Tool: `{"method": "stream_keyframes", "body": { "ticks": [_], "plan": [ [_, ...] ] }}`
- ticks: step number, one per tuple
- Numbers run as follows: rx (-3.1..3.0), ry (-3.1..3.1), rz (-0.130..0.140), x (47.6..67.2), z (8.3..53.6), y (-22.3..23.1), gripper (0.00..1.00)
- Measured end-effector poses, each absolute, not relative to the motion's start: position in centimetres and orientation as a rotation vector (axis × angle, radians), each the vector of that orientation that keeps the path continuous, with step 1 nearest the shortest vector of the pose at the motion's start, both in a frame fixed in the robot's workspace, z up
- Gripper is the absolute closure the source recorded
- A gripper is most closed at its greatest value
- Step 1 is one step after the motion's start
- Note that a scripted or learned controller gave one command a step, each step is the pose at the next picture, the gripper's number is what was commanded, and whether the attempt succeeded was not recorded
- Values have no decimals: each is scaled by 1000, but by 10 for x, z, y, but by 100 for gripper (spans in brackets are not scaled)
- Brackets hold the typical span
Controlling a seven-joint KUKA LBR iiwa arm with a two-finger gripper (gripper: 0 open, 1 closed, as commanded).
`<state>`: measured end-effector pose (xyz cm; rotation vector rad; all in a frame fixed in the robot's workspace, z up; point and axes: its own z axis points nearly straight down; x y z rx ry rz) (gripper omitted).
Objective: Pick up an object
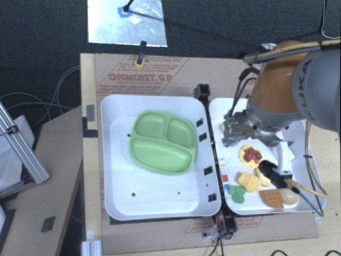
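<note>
We find the gripper point(231, 132) low over the right-hand shallow white bin point(228, 165), at about 10 o'clock within that bin and near the divider. We cannot tell whether it is spread or closed. Its tip reads as a dull grey mass against the bin floor, and nothing is visibly held in it.

The candidate objects all lie toward the bin's 6 o'clock end. Nearest is the round yellow toy pizza with red topping point(250, 155), at roughly 5 o'clock from the gripper, near it but apart. Being a disc, it shows no long axis, so we judge that the approach angle matters little. The move turns on a shift toward 5 o'clock before descending.

Further along that line sits the yellow plastic cheese block point(248, 182). The small green plastic vegetable piece point(236, 194) lies almost straight at 6 o'clock from the gripper. An orange-brown toy waffle point(272, 198) and a pale rounded toy bun point(290, 198) sit touching at the bin's 5 o'clock corner, well apart from the gripper.

The grey and orange arm point(287, 84) covers the bin's 12 to 2 o'clock portion, so we cannot say what lies beneath it. The left-hand white bin point(122, 191) holds a light green divided plastic plate point(162, 142), well apart from the gripper at about 9 o'clock.
</note>
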<state>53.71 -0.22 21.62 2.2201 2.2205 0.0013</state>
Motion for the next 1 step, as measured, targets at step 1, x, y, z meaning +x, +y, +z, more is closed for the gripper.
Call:
{"method": "stream_keyframes", "body": {
  "ticks": [1],
  "plan": [
    [2221, 2222, 1, 535, 215, 0, 100]
  ]
}}
